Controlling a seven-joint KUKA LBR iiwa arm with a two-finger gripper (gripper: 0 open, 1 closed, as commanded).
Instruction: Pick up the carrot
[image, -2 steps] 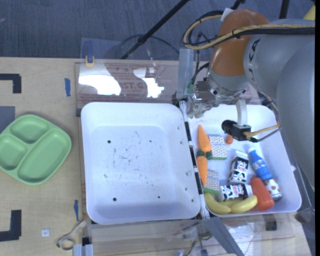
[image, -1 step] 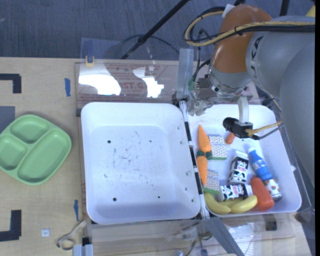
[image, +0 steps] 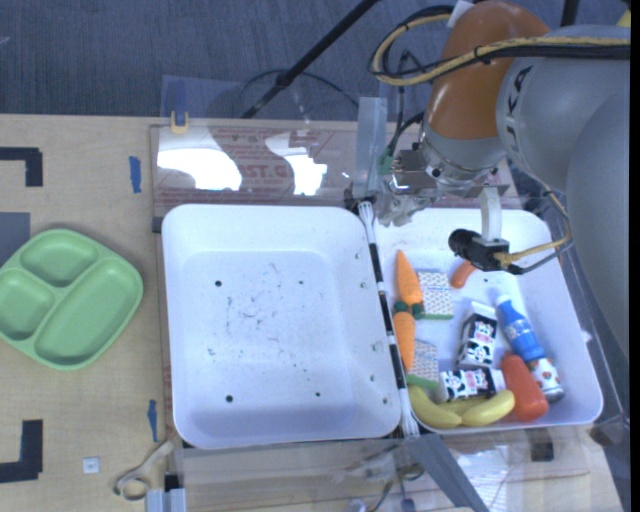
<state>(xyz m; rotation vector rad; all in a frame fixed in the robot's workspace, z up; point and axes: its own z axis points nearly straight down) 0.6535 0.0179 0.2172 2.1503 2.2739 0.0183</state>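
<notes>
An orange carrot lies along the left wall of the right bin, pointing toward the back. A second carrot with a green collar lies just in front of it, end to end. My gripper hangs over the back left corner of the right bin, a short way behind the tip of the nearer carrot. The grey arm with its orange band rises above it. Nothing shows in the gripper.
The right bin also holds a blue bottle, two cow-patterned boxes, a banana, a red-orange vegetable and a small orange piece. The left bin stands beside it. A green divided plate sits far left.
</notes>
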